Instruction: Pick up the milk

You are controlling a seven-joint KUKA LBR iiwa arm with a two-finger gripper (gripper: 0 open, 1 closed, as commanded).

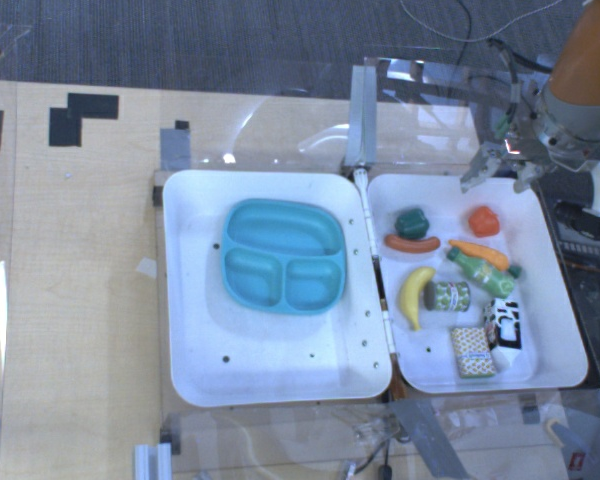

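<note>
The milk (504, 328) is a small white carton with black cow patches. It lies on its side near the front right corner of the right bin (550, 268), touching a tan cracker box (472, 352) on its left. My gripper (501, 175) hangs over the back edge of the right bin, far behind the milk. Its two fingers (477, 172) are spread open with nothing between them.
The right bin also holds a green pepper (412, 221), a sausage (412, 243), a red tomato (484, 221), a carrot (479, 254), a green bottle (484, 274), a banana (414, 296) and a can (447, 295). A blue divided plate (283, 255) sits in the left bin (195, 298).
</note>
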